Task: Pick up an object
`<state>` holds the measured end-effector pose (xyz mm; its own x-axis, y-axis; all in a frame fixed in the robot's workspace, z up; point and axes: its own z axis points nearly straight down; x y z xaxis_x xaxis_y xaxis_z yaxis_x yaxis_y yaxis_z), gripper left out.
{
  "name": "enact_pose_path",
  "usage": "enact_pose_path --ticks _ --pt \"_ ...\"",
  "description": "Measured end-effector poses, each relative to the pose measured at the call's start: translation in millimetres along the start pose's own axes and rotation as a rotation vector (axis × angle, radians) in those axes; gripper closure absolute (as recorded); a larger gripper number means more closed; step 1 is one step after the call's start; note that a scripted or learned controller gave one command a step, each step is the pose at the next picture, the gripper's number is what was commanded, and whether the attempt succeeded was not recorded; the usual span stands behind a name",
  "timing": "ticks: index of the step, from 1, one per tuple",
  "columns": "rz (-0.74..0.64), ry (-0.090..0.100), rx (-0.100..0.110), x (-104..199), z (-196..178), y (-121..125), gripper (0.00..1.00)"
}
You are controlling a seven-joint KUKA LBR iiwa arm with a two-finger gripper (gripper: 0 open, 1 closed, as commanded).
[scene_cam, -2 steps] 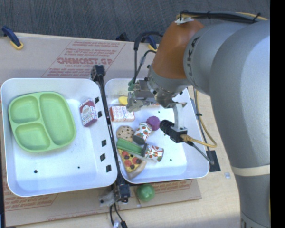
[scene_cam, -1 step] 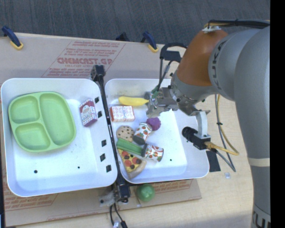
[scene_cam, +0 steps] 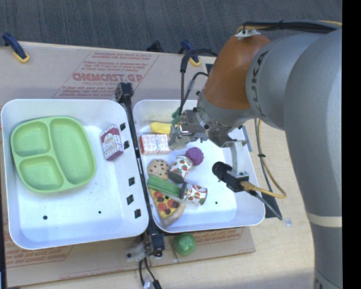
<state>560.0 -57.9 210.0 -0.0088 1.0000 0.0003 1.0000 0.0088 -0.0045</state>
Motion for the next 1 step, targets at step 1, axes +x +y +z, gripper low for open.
enact_pose_path --ticks 1 --pt "0.003 -0.002 -0.001 -67.0 -1.5 -84.9 1.00"
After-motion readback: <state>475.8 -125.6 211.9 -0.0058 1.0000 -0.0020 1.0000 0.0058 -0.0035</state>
